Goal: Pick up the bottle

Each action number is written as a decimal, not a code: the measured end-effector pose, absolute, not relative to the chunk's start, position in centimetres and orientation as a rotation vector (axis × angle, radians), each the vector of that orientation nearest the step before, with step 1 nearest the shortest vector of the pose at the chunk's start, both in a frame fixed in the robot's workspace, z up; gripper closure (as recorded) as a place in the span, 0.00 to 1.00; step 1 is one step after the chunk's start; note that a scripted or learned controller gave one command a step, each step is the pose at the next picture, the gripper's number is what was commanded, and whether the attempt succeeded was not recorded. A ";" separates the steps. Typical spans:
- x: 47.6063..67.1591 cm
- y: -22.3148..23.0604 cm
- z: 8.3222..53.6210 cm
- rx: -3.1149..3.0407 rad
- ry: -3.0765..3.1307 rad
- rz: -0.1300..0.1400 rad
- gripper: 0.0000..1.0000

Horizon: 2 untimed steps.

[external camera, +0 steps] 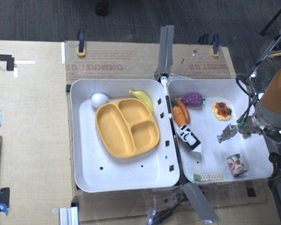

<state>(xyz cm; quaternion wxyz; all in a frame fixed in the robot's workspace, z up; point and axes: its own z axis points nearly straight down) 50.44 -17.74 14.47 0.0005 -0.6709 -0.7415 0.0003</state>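
Closest to the camera, the front rim of the left bin (126,187) was seen. Trouble could be met at the bottle (188,137), which was laid flat by the left wall of the right bin (257,172), just below the carrot (180,112). It could be pushed into the wall, or the carrot could be grabbed instead. The gripper (227,134) was hung well to the bottle's right, and whether it was open or shut could not be told. Counted left to right were two bins, one egg (99,99), one plate (126,128), one banana (143,98), one carrot, one bottle, one bunch of grapes (193,99), one toy pizza (222,110) and one can (236,164).
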 end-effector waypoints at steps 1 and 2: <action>53.8 -11.1 18.9 -1.792 -2.582 0.000 0.00; 53.1 -10.6 19.1 -2.025 -2.402 0.001 0.00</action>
